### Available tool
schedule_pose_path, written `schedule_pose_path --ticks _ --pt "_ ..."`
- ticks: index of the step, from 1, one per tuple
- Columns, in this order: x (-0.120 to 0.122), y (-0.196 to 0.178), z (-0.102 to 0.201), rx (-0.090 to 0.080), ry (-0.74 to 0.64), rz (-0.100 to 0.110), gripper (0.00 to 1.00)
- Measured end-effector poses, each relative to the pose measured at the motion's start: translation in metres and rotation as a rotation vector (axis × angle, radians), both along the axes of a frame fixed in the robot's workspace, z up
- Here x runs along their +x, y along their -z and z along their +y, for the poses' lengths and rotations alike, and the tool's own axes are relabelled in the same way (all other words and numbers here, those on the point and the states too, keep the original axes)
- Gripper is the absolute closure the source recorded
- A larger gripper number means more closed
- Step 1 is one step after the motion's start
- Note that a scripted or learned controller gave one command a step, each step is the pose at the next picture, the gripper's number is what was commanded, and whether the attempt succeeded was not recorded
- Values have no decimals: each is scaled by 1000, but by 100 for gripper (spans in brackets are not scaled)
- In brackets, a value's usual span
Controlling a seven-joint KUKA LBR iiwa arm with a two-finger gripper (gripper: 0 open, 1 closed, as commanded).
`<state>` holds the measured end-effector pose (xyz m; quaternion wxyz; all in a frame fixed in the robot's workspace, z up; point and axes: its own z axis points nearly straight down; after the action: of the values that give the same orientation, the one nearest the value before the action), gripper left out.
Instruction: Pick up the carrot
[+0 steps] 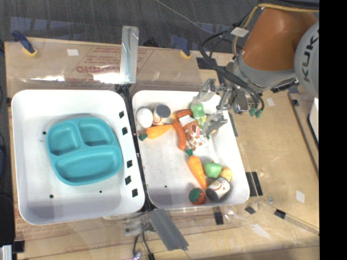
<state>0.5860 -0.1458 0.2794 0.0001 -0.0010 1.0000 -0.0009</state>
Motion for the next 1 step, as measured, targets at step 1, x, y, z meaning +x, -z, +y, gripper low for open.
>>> schedule_pose_path --ticks 1 --pt "-32 180 21 5 -190 10 0"
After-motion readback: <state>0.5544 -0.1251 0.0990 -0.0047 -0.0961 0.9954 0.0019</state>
